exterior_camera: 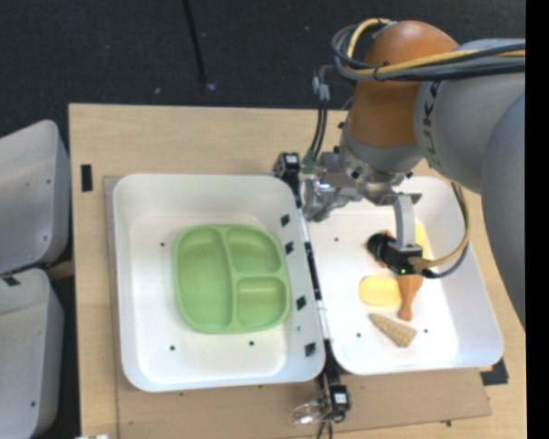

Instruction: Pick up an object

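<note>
yellow piece (423,237): partly behind arm (476,108) | arm: cut off right

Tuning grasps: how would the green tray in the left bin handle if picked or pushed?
The tray looks like moulded plastic with three compartments: probably stiff and light. Lying flat in the smooth left bin, it would likely slide, not tip. Wide and low-rimmed, it probably needs a rim grasp, which may slip.
</note>
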`<state>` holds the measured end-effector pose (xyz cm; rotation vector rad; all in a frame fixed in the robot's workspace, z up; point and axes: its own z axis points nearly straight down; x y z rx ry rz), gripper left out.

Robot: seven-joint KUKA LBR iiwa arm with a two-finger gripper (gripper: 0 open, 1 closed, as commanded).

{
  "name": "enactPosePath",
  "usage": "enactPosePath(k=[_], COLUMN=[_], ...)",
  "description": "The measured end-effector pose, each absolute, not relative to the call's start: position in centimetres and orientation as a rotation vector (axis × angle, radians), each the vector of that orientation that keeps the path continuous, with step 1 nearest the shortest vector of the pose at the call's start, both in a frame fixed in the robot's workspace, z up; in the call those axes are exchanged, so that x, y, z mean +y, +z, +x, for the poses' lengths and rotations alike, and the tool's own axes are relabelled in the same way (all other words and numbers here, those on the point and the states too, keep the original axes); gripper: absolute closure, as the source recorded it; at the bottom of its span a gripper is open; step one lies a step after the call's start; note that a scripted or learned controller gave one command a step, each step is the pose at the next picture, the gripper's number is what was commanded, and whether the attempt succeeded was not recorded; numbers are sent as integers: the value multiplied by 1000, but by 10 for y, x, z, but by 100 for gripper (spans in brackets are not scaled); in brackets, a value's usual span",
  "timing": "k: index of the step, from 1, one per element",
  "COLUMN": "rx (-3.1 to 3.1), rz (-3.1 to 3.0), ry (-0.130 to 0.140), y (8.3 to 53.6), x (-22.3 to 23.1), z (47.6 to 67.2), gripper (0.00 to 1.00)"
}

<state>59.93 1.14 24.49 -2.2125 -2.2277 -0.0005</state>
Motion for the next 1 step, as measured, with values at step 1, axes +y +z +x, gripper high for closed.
enactPosePath(k=[1], rx=[-2226], rz=[-2214], ry=[2], y=[234], x=[60], z=[578], gripper=[100])
